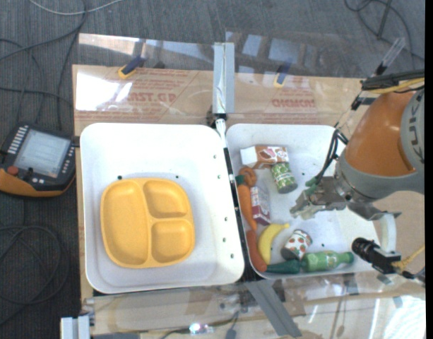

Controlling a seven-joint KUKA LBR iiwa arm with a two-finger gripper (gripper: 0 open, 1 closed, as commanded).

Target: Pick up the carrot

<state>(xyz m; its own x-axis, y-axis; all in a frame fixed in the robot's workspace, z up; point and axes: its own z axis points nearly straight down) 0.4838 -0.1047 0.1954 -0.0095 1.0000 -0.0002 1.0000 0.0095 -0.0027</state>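
The carrot (244, 202) is a long orange piece lying along the left wall of the right bin (322, 138), its tip pointing toward the front edge. Part of it is covered by a red and white packet (258, 205) and a banana (270, 236). My gripper (304, 207) hangs over the middle of the right bin, right of the carrot by about a hand's width and apart from it. Nothing shows beneath it but bare bin floor.
The right bin also holds a red and white box (273, 154), a green can (283, 177), a patterned cup (296, 243), a green bottle (327, 260) and a dark green vegetable (282, 267). A yellow divided plate (147, 222) lies in the left bin (96, 147).
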